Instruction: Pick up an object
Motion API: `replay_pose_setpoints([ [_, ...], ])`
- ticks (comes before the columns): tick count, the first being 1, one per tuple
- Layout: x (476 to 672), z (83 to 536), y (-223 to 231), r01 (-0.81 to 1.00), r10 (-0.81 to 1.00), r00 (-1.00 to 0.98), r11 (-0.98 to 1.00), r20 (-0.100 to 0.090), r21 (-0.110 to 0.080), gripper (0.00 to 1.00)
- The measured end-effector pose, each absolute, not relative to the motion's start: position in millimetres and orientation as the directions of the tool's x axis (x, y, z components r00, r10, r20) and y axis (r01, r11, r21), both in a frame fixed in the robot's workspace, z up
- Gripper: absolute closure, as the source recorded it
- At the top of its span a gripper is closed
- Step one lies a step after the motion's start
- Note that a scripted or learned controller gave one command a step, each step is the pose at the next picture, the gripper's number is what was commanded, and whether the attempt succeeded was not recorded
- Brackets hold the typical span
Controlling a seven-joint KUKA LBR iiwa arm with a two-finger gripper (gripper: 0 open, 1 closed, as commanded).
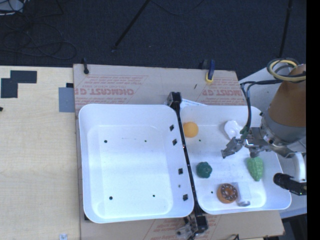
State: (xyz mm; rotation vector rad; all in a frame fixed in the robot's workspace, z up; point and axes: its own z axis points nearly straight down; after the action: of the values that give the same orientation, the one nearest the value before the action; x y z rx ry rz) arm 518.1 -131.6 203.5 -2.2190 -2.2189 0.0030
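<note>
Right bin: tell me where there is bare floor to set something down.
In the right bin, bare floor lies between the orange ball and the white object, and in the middle between the dark green object and the gripper. It is crowded toward the near right, around the donut and light green object.

Dark carpet floor point(165, 29), cables; pale wood bench point(35, 154).
</note>
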Motion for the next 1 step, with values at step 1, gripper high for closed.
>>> replay_pose_setpoints([
  [1, 476.6, 411.3, -96.6, 1.0, 1.0, -0.004, 0.004, -0.001, 0.017, 0.0],
])
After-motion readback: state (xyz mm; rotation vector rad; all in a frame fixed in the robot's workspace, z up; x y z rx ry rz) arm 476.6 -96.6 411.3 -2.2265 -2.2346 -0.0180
